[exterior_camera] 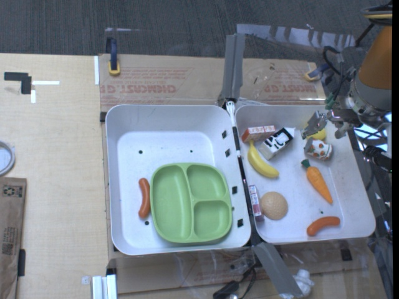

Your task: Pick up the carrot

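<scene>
Camera view: carrot (319, 183) lies loose in right bin (355, 167), between mushroom toy (318, 149) and sausage (323, 225); gripper (319, 128) just above the mushroom toy, apart from carrot; finger spread not discernible

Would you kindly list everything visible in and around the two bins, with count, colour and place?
carrot: 1, orange with green top, right bin, centre right
banana: 1, yellow, right bin, left part
sausages: 2, orange-red; one near the right bin's front edge, one in the left bin beside the plate
bread roll: 1, tan, right bin, front left
small box: 1, red and white, right bin, back left
carton: 1, black and white, next to the small box
round toy: 1, white with red and yellow, above the carrot
divided plate: 1, green, left bin
bins: 2, white; left, right
clamps: 2, yellow, behind the bins
arm: 1, grey and orange, right edge
tool: 1, grey, over the right bin's back
</scene>
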